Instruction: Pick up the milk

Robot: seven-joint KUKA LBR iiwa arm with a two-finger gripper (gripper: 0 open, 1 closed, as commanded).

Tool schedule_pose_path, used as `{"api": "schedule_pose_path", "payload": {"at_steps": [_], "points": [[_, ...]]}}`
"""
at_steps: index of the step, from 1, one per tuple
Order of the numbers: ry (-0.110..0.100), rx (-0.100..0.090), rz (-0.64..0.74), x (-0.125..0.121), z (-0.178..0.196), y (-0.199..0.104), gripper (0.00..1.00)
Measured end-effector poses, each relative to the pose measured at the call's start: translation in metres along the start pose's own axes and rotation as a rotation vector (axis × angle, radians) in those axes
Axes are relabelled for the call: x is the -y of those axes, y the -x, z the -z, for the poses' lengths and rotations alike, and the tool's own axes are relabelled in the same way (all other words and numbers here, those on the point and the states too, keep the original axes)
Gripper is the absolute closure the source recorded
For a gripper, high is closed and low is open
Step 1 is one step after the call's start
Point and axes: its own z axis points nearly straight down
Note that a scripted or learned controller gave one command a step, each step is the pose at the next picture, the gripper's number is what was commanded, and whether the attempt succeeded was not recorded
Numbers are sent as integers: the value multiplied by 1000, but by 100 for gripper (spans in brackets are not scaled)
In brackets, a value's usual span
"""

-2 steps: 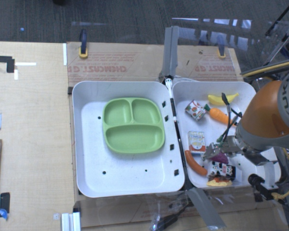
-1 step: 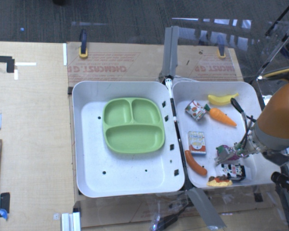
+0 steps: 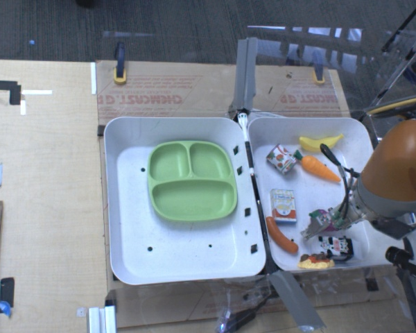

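The KUKA arm [image 3: 395, 175] enters from the right edge of the camera view, its orange band a broad rounded bulk with the grey wrist section just below it. From there the wrist slants down and to the left, ending in the hand [image 3: 320, 222], which sits low over the right-hand bin. The hand points leftward, its metal parts a small, blurred cluster; its grip cannot be made out at this sharpness.
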Motion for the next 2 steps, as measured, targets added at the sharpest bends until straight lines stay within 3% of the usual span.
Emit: {"api": "schedule_pose_path", "payload": {"at_steps": [1, 2], "points": [[3, 3, 131, 10, 1, 43, 0], [3, 2, 127, 10, 9, 44, 100]]}}
